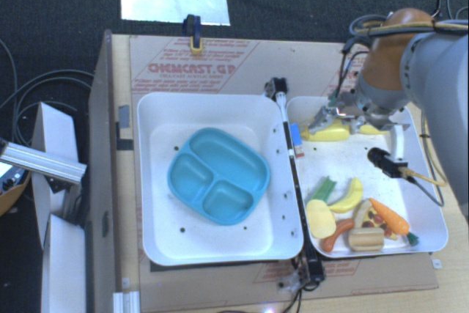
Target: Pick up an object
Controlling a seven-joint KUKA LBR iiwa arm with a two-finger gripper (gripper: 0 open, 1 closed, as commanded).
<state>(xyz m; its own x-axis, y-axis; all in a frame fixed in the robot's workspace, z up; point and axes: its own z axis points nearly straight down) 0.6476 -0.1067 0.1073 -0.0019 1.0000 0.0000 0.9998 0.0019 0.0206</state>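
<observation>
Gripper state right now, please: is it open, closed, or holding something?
Gripper: cannot be told. It sits low at the far end of the right bin, right above a yellow toy; a hold on it is not visible.

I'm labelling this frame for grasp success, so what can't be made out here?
- Camera view: the hand is blurred and partly under the wrist, so its grip is unreadable.
- The yellow object below it is half covered; its identity is unclear.
- The toy food pile overlaps, hiding lower pieces.
- The arm is cut by the right edge.
</observation>
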